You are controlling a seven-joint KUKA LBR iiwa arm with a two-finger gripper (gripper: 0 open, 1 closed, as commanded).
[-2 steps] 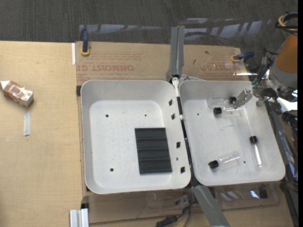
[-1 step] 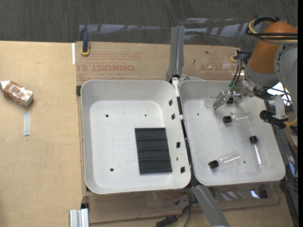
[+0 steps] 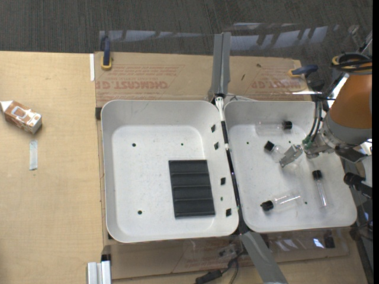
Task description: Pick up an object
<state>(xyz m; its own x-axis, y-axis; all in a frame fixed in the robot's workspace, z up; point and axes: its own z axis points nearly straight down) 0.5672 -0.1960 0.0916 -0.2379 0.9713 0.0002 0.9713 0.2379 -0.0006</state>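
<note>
The right bin (image 3: 331,220) holds several clear vials with black caps. One vial (image 3: 277,125) lies near the back. A second vial (image 3: 271,148) sits mid-bin, and a third vial (image 3: 320,188) lies upright in the picture at the right. A fourth vial (image 3: 280,203) rests near the front. My gripper (image 3: 291,156) hangs low over the middle of this bin, just right of the second vial. The grey wrist and orange band (image 3: 354,102) reach in from the right. Nothing is visibly held.
The left bin (image 3: 118,158) holds a black ridged block (image 3: 190,188). A grey divider post (image 3: 221,64) stands between the bins at the back. A small box (image 3: 22,117) and a flat strip (image 3: 33,157) lie on the bench at far left.
</note>
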